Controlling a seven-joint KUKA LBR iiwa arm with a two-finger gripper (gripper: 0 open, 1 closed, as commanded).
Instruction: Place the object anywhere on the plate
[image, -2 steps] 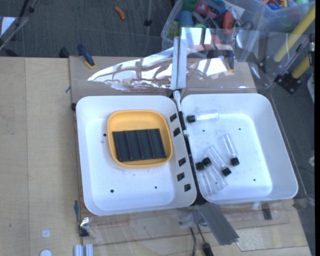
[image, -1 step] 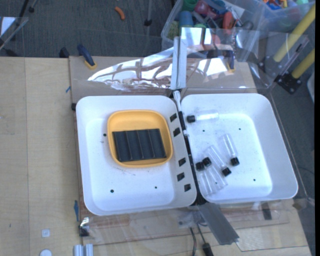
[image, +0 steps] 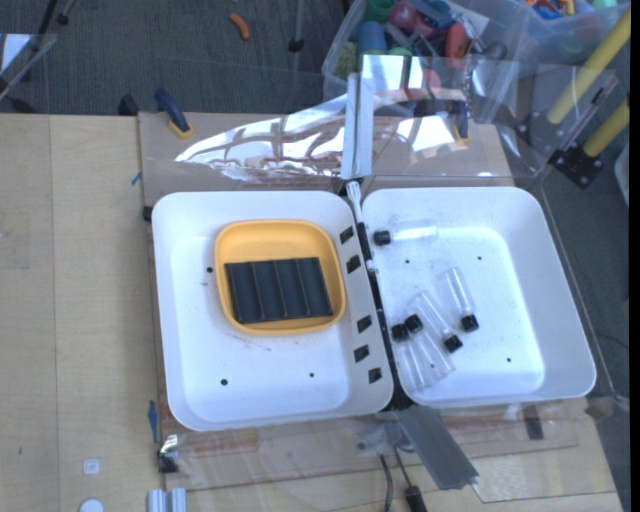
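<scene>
Black block (image: 278, 290) on yellow plate (image: 281, 232), left bin (image: 188, 310).

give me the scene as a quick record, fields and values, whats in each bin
left bin: yellow plate holding a black ridged rack
right bin: four clear tubes with black caps
tube positions: one tube near the top left, three tubes clustered lower left
task state: no tube on the plate yet

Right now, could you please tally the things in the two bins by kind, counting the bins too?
White bins: 2
Yellow plate: 1
Dark ribbed block, on the plate: 1
Clear tubes with black caps: 4, counted by caps, since the bodies overlap
Total: 8
</scene>
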